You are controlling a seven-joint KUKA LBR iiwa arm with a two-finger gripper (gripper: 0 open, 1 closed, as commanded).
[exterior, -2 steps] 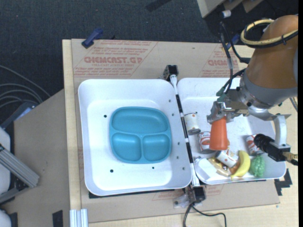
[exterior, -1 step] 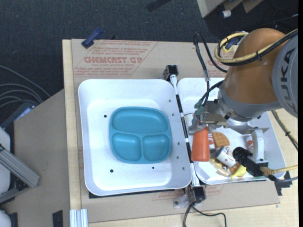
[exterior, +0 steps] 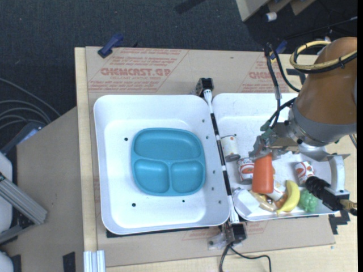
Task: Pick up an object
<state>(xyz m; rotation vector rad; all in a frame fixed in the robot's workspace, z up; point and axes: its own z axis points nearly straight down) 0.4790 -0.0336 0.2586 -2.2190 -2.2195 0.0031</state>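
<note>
Reaching in from the right, the arm (exterior: 326, 95) hangs over the right bin (exterior: 238, 109), its jaws (exterior: 271, 143) low above the clutter; I cannot tell their state. Just below them lie an orange carrot (exterior: 262, 174), a banana (exterior: 291, 197), small cans (exterior: 245, 169) and a green toy (exterior: 309, 202). The left bin (exterior: 108, 152) holds a blue divided plate (exterior: 168, 161).

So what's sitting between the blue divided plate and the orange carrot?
In the camera view, between the blue plate and the carrot runs the bins' shared black-edged rim, then a small can beside the carrot.
</note>
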